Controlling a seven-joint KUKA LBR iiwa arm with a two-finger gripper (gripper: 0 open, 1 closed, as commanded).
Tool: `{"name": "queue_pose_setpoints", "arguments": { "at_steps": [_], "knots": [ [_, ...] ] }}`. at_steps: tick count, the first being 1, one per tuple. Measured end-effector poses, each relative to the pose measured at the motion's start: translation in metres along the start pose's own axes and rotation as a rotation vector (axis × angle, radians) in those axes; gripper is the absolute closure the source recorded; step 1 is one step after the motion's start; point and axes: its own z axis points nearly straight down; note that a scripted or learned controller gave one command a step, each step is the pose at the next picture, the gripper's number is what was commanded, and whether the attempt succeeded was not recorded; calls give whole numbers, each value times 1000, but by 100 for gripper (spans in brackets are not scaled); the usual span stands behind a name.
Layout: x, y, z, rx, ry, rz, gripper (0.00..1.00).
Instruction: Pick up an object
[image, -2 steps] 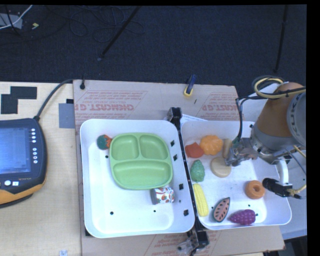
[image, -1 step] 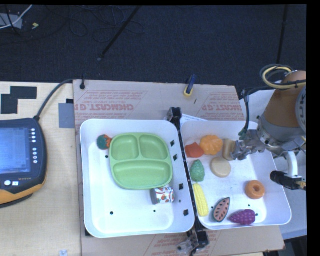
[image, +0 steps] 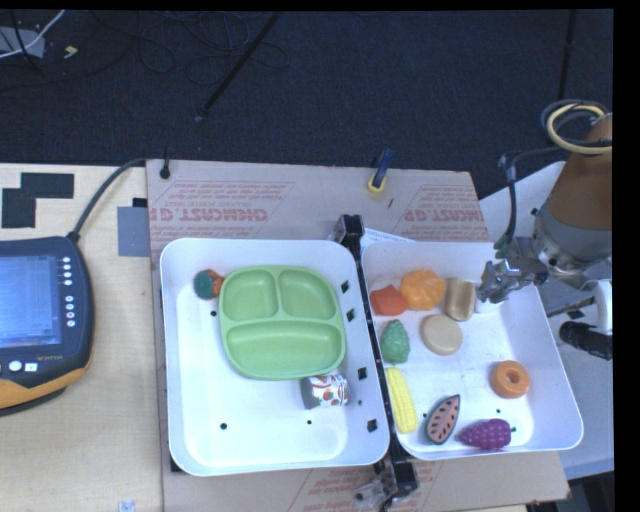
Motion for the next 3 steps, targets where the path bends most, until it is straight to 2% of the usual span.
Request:
{"name": "queue_pose_setpoints", "arguments": {
  "at_steps": [1,2,3],
  "knots": [
    [-1,1,-38,1,0,-1,100],
    [48,-12,-47,6,4,-4,100],
    [100,-37,-35,9,4,-3,100]
  ]
}}
